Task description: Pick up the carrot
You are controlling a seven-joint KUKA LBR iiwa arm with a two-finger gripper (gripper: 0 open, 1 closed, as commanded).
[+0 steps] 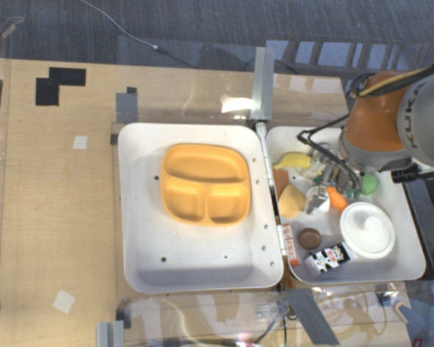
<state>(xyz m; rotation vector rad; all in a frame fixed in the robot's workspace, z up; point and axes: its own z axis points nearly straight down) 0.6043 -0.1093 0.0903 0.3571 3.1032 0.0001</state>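
Gripper low inside right bin, reaching in from the right under the grey wrist and orange band. Finger opening: cannot tell, tips lost among cables and metal parts. Nothing seen held between them.

Carrot: small orange piece, lying on the bin floor just beside the gripper, on its right side in the view, apparently touching or nearly touching the metal tip. Partly hidden by the gripper body above it. Just above the rim of the white bowl.

Other contents of right bin: yellow banana-like item near the upper left corner; pale yellow wedge left of the gripper; green object right of the carrot, half under the wrist; brown round item below the wedge; small black-and-white packet near the lower edge, beside the bowl.

Writing: print present on the packet, too small to read. Red-and-white strip along the divider between the bins, text illegible.

Left bin: orange-yellow divided tray, three compartments, set near centre, well apart from the gripper.

Surface: light wood, black marker shapes at upper left.
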